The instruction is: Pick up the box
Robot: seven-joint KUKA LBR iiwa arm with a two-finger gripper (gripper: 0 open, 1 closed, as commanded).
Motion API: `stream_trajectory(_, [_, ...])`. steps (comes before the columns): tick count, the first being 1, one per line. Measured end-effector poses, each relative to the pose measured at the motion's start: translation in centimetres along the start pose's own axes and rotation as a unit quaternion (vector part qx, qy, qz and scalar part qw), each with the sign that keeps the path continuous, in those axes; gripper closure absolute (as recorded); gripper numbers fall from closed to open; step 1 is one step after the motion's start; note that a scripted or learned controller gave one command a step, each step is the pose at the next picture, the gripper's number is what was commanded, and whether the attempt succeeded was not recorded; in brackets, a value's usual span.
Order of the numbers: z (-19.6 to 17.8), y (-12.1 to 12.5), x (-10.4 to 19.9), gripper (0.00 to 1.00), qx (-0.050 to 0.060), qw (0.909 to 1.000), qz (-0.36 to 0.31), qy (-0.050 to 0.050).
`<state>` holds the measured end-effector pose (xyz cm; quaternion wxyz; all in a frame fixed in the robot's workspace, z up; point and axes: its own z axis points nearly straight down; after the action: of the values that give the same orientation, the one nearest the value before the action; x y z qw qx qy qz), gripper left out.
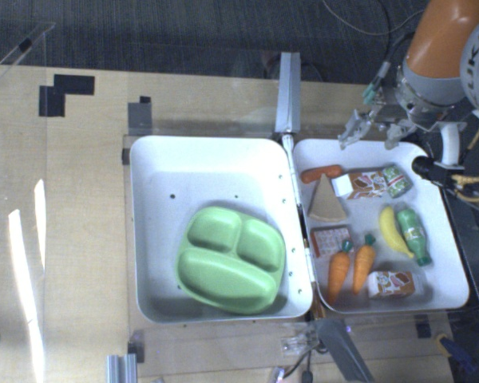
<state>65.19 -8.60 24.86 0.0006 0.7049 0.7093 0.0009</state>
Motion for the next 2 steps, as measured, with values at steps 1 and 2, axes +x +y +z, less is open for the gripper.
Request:
stream_trajectory(1, [0.9, -0.6, 3.1, 0.0, 0.0, 0.9961, -0.088, 0.0])
stream_trajectory(2, [9.0, -5.1, -1.1, 0.0, 0.0, 0.9887, -0.15, 0.0])
